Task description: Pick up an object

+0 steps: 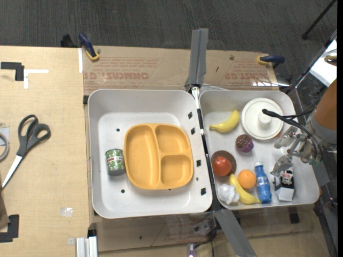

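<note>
The right bin (305, 197) holds a banana (225, 122), a white round lid with a knob (262, 118), a purple plum (244, 143), a red apple in a brown bowl (222, 164), an orange (246, 179), a second banana (242, 191), a blue bottle (262, 183), a white crumpled piece (228, 195) and a small black-and-white carton (286, 185). My gripper (280, 157) hangs over the bin's right side, just above the carton and right of the bottle. It is open, with nothing between its fingers.
The left bin (102, 197) holds a yellow divided plate (159, 155) and a green can (114, 161) beside it. Scissors (25, 138) lie on the bench at far left. Blue clamps (89, 47) hold cardboard behind the bins.
</note>
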Controlling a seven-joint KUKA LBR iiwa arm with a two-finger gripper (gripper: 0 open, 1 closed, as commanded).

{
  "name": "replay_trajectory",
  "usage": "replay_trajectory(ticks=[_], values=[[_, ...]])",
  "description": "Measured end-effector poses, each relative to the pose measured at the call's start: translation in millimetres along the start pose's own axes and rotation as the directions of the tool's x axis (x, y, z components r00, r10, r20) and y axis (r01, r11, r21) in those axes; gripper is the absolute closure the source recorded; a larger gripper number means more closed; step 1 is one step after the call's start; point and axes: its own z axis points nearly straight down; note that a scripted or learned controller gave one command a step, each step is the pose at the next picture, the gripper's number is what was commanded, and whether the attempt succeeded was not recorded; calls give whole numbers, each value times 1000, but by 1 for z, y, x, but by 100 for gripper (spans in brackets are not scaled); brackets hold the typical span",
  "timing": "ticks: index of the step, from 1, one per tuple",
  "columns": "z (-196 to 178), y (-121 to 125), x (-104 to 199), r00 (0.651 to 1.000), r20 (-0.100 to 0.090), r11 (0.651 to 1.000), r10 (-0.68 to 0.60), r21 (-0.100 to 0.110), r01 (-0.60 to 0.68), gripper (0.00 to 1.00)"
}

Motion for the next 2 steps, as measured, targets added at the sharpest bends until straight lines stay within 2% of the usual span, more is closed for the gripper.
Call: replay_trajectory(ticks=[1,2], values=[[22,39,65,991,-17,991,131,2,-131,0],[22,91,88,999,-16,999,41,0,-41,0]])
